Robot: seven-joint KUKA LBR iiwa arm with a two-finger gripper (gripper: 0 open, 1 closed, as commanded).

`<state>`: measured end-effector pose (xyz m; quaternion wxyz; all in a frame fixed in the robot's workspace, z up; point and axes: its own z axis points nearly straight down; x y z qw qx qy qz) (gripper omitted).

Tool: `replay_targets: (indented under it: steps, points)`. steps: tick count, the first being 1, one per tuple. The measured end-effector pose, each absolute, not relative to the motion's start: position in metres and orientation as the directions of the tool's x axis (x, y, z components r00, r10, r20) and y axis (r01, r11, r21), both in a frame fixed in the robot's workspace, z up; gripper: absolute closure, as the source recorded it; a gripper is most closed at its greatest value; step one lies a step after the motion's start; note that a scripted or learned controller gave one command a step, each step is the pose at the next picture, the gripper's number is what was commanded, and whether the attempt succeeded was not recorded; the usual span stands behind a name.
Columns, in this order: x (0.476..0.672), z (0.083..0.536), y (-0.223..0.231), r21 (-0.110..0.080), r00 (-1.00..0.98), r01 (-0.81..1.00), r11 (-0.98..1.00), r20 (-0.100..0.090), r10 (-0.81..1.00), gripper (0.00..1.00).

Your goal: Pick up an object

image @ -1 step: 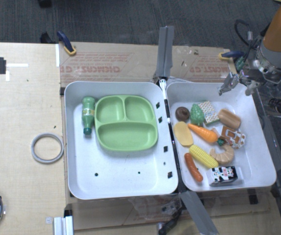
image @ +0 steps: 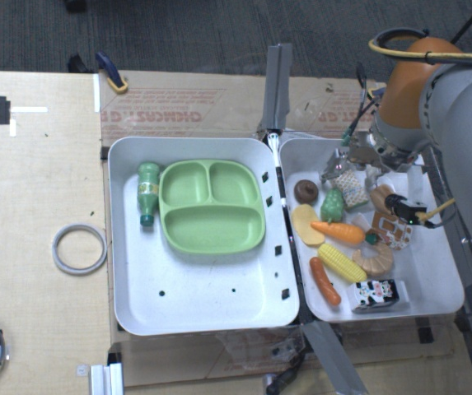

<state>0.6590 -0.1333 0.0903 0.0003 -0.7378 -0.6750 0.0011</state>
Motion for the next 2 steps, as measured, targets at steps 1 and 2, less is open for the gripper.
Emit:
replay_targets:
  steps: [1,2]
  points:
    - [0.623,0.101,-0.095,-0.004,0.051,0.999,-0.051,0.000,0.999,0.00]
    - [0.591,0.089,-0.098,-0.004,-0.171,0.985,0.171,0.000,0.985,0.00]
